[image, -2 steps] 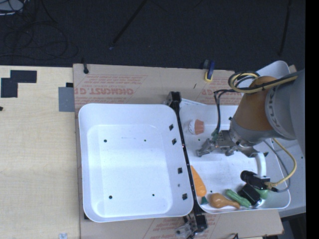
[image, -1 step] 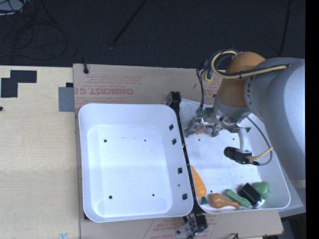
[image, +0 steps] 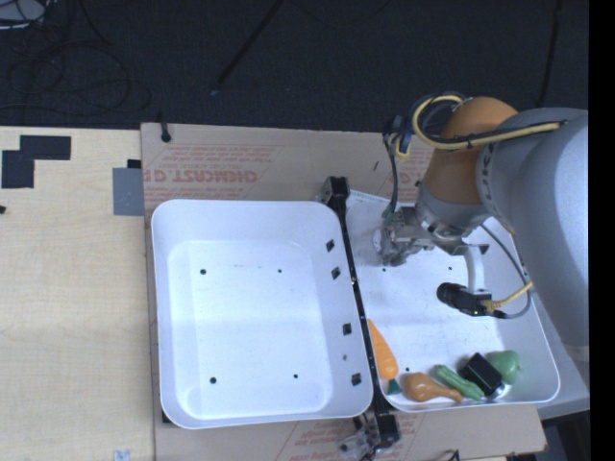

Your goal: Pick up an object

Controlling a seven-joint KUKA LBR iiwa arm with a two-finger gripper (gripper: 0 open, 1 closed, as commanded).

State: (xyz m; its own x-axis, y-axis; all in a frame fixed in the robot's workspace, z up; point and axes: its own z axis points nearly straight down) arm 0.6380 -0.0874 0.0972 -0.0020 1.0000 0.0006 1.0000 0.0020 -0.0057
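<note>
We see the orange carrot (image: 382, 350) pointing up and down the bin (image: 423, 301), far below the gripper (image: 393, 248).

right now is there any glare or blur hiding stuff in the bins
Camera view: the shallow white left bin has a soft bright patch across its floor, washing out nothing; the gripper looks slightly smeared; the orange carrot-shaped toy and green toy read sharp; the background above the bench is dark.
</note>
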